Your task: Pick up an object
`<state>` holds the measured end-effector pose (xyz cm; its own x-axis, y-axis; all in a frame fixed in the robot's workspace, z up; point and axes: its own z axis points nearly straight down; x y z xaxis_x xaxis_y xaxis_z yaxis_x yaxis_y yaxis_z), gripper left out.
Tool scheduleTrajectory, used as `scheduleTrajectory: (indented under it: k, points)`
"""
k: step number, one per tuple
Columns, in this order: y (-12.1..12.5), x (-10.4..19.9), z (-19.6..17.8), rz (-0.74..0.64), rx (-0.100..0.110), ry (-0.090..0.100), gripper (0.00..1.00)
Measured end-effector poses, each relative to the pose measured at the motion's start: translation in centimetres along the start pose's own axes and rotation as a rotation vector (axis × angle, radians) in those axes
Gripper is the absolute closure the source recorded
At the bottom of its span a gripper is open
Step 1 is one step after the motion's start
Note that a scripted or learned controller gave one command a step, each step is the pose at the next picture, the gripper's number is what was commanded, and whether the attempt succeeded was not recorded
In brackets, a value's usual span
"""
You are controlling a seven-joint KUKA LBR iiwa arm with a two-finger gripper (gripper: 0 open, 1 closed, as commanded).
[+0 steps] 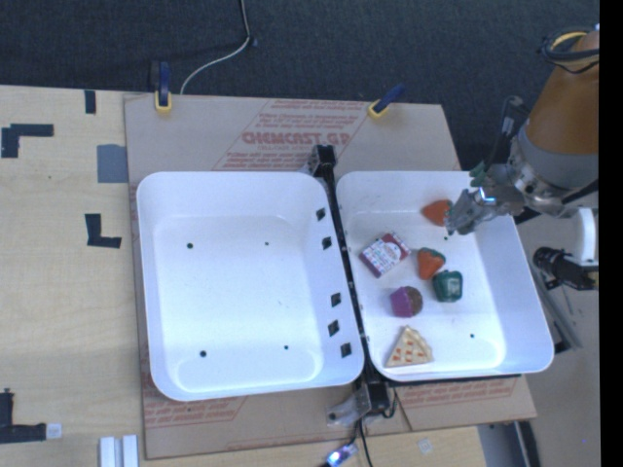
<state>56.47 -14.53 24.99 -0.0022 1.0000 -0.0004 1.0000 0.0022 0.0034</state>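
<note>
The right bin [487,358] holds several small toys: an orange piece [435,209] at the back, a red and white packet [384,254], an orange-red strawberry-like toy [429,262], a dark green toy [448,286], a purple toy [406,302] and a pizza slice [409,348]. My gripper [461,216] hangs over the bin's back right part, just right of the orange piece. Nothing shows between its fingers.
The left bin [156,261] stands beside the right one, with a row of black clips [336,300] along the shared edge. Both rest on a cardboard sheet [282,134] held by clamps. The arm's orange band [569,105] rises at the right.
</note>
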Motion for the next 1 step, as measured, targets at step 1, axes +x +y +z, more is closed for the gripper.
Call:
scheduleTrajectory:
  k: [1]
  points:
    - [0.70,3.34,-10.18,-0.003,-0.006,-0.001,1.00]
